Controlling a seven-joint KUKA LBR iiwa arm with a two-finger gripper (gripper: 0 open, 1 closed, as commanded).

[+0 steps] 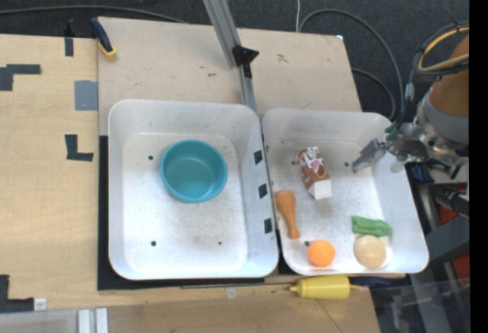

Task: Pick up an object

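Near right bin's centre: small brown-and-white carton (313, 171), lying tilted. We judge it light, stiff, flat-sided; grip across narrow sides. Pincer (368, 155) over bin's right edge, holding nothing; opening we cannot tell.

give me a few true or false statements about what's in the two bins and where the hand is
1. The blue bowl sits in the left bin. True.
2. The orange ball lies in the left bin. False: it lies in the right bin, near its front edge.
3. The hand hangs over the right bin with nothing between its fingers. True.
4. The small carton is in the blue bowl. False: it lies on the floor of the right bin.
5. The yellow bottle lies outside the bins, in front of the right one. True.
6. The green vegetable touches the drumstick. False: they lie apart.
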